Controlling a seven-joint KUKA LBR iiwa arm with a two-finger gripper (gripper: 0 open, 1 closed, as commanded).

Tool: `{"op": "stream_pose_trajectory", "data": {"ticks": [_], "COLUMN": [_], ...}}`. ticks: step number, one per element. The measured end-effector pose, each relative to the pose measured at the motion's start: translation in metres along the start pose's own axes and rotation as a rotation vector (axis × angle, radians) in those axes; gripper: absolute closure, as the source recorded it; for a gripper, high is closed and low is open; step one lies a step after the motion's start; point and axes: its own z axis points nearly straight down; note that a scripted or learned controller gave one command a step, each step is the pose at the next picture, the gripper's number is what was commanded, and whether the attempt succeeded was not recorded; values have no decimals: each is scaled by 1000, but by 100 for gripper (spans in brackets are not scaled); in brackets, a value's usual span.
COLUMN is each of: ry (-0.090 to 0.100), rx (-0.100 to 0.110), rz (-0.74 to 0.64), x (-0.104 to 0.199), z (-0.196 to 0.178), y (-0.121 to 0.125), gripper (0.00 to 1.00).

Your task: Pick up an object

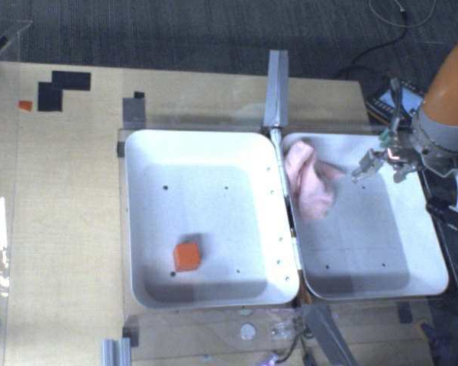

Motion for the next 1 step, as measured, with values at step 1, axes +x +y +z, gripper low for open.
{"op": "stream_pose_trajectory", "data": {"ticks": [1], "ry": [0], "rx": [-6], "rz": [60], "x": [29], "z": [120], "y": [23], "gripper": [0]}}
